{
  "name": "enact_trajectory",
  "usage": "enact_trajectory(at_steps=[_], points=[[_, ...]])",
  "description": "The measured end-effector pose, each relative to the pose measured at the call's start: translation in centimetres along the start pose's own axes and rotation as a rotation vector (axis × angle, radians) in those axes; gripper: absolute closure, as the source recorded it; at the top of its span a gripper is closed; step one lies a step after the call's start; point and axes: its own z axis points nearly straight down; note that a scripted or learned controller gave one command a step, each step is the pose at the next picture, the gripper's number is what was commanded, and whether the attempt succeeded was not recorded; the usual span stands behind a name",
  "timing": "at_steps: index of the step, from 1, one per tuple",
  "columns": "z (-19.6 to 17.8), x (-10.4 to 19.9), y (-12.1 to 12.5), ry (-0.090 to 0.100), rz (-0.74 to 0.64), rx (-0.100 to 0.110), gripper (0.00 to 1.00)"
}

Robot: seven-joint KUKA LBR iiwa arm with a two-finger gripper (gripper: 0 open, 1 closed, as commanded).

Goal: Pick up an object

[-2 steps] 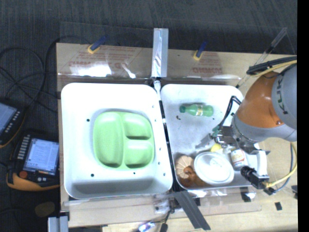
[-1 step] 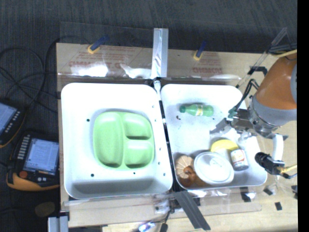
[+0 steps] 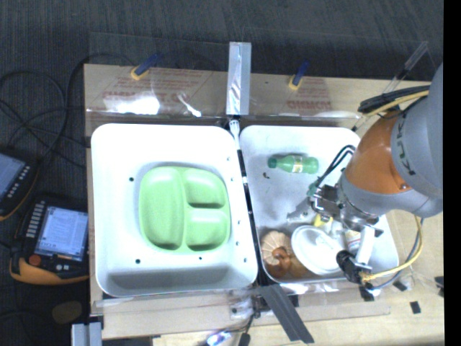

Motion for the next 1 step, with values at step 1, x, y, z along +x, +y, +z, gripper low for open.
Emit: enact_trajectory(at_steps=[1], points=[[-6.55, 8.17, 5.38, -0.002, -0.221, -0.001, 0.00]])
